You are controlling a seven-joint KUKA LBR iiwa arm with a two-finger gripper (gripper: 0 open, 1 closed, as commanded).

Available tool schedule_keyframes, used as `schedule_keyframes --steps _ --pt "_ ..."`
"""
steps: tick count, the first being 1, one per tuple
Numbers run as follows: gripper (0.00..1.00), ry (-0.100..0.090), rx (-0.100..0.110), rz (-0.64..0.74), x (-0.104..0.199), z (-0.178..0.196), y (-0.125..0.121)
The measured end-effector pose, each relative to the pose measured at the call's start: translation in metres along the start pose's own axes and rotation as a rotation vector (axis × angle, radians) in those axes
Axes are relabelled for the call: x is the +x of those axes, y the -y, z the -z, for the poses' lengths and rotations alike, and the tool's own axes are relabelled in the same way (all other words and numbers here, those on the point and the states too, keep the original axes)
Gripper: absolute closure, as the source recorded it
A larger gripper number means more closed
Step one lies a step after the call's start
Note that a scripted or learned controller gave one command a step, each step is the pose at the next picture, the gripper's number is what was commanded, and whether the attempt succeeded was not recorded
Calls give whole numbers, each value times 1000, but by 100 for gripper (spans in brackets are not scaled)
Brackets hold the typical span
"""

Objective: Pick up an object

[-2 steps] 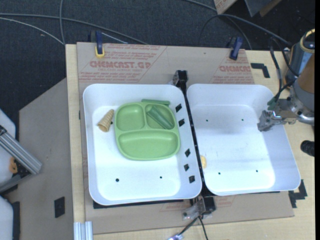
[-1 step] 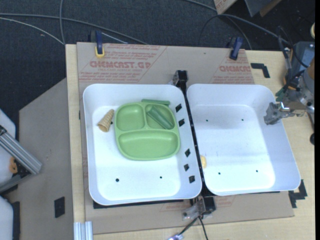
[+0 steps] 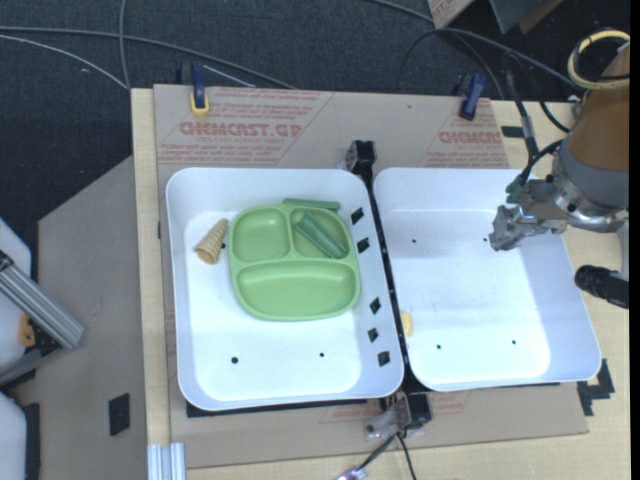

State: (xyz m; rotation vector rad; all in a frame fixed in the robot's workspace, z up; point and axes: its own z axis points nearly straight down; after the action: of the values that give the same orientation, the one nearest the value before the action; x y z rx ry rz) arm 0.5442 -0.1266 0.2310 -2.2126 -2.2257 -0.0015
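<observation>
claw (image 3: 503, 234) sits over the right bin (image 3: 470, 358), its state can't be told; the cone (image 3: 211, 241) in the left bin (image 3: 270, 368) should be approached squarely.

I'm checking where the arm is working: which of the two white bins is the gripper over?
The right bin, the one without the green plate. The gripper hangs over its upper right part; the left bin holds the green plate.

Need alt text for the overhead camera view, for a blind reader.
The gripper hovers over the right bin, away from every object. In the left bin a green divided plate holds a green piece, with a tan cone beside it.
</observation>
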Motion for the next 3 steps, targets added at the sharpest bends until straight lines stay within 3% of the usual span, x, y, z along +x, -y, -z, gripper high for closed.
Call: schedule_keyframes --steps 3 --pt "100 1 -4 1 165 2 -45"
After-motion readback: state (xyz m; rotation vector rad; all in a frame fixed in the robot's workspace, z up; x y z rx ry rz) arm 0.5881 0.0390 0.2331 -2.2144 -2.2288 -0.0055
